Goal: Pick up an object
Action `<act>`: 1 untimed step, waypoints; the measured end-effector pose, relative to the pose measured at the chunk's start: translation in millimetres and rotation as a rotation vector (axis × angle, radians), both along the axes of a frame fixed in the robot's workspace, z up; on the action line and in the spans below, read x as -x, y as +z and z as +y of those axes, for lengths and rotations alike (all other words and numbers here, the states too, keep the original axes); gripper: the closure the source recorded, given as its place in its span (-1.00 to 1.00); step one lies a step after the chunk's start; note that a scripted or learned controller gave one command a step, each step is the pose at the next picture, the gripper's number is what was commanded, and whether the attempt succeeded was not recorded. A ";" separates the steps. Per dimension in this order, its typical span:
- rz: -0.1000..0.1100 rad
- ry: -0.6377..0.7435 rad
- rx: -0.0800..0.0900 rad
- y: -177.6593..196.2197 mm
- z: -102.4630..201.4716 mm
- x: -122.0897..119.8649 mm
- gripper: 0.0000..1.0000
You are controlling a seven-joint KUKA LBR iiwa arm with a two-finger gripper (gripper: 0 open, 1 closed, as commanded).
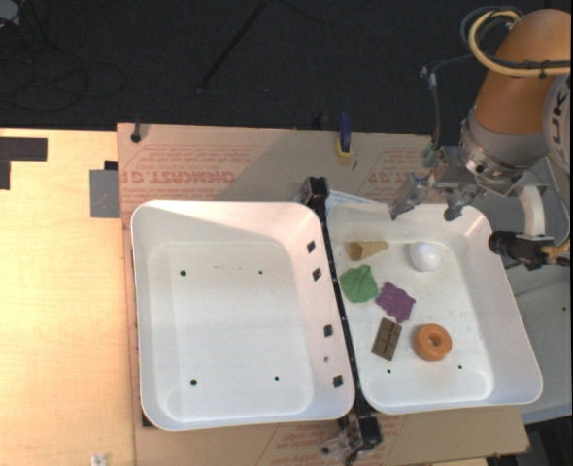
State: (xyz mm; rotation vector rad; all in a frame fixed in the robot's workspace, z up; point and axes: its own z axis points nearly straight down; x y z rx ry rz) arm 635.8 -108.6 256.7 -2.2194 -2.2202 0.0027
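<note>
The arm (520,66) reaches in from the right, its orange band above the grey wrist, and the jaws (430,202) hang over the far edge of the right bin (505,357). They stand spread, one finger (408,200) to the left and the other near the bin's far right corner, with nothing between them.

The right bin holds six things, all lying on its floor and apart from the jaws. A small tan cone (366,249) lies near the far left side, with a white ball (424,256) to its right. Nearer the camera, a green lump (358,284) sits against the bin's left wall, and a purple piece (395,301) lies just beside it. A brown chocolate bar (387,339) lies tilted nearer still, with an orange-brown doughnut (432,342) to its right.

The left bin (160,260) sits alongside, the two bins meeting at a black clip strip (327,289). Both rest on a cardboard sheet (228,168) on the pale wooden counter (44,309)
</note>
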 end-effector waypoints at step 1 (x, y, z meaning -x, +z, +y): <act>0.001 0.002 -0.001 9.5 -0.1 -0.1 1.00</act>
